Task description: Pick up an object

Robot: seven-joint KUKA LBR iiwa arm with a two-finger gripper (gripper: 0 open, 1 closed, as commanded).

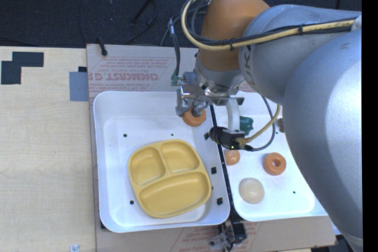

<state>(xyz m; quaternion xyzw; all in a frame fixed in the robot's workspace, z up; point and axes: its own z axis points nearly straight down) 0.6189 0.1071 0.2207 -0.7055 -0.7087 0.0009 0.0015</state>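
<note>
My gripper (192, 110) hangs over the far right corner of the left bin (112, 127). A small round orange object (194, 118) sits between its fingertips, and the fingers are shut on it. Its lower half pokes out below the fingers. I cannot tell whether it is touching the bin floor. A yellow divided plate (170, 177) lies flat in the left bin, in front of the gripper and apart from it.
The right bin (295, 200) holds an orange ring (274, 163), a cream ball (251, 190), a small orange piece (231, 157) by the divider and a teal object (245, 123). The big grey arm covers that bin's right side.
</note>
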